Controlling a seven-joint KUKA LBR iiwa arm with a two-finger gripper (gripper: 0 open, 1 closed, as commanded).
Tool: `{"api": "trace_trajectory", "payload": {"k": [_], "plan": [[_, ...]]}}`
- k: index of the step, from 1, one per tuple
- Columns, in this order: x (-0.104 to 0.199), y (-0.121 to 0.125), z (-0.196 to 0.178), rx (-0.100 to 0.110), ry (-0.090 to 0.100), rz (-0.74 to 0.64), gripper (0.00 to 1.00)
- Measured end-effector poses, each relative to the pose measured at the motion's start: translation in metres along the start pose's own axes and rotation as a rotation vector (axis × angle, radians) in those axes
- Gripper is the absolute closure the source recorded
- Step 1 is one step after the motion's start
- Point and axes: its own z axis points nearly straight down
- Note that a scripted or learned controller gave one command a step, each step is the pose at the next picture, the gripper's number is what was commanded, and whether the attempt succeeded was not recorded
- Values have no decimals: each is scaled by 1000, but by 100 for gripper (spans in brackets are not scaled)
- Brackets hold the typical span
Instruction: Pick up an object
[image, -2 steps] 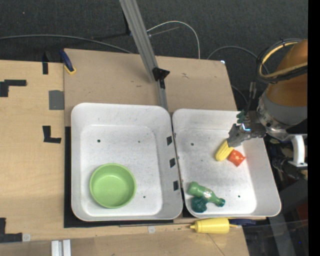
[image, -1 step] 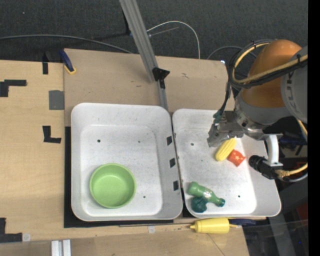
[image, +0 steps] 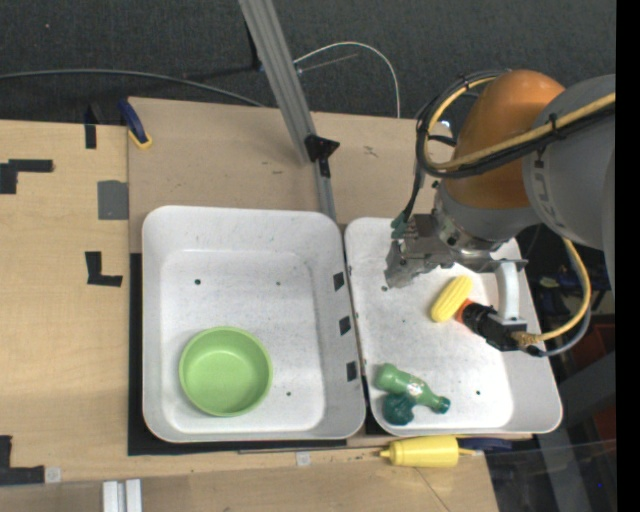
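View from above, at a slant. We see two shallow white plastic bins side by side on the brown counter (image: 230, 160). The grey arm with its orange band (image: 510, 110) reaches in from the right of the view. It places the tool (image: 400, 266) over the rear part of the right-hand bin (image: 470, 375), close to the wall that borders the neighbouring bin. We cannot tell whether the tool is open or closed, and we see nothing held in it; whether it touches the bin floor is also unclear.

Three candidate objects lie in the bins. A stubby yellow oblong object (image: 450, 298) lies tilted just beside the tool, on the side nearer the arm. A dark green bottle-shaped plastic toy (image: 410, 390) lies on its side near the front rim of the same bin, well apart from the tool. A round light green plastic bowl (image: 225, 371) sits upright in the front corner of the left-hand bin (image: 165, 225).

Outside the bins, a yellow bottle-shaped object (image: 425, 452) lies on its side on the counter, just beside the front rim of the right-hand bin. A slanted grey metal pole (image: 285, 85) crosses the rear of the counter.
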Motion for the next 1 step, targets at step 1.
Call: {"api": "trace_trajectory", "payload": {"k": [1], "plan": [[50,4,0,0,0,-1,100]]}}
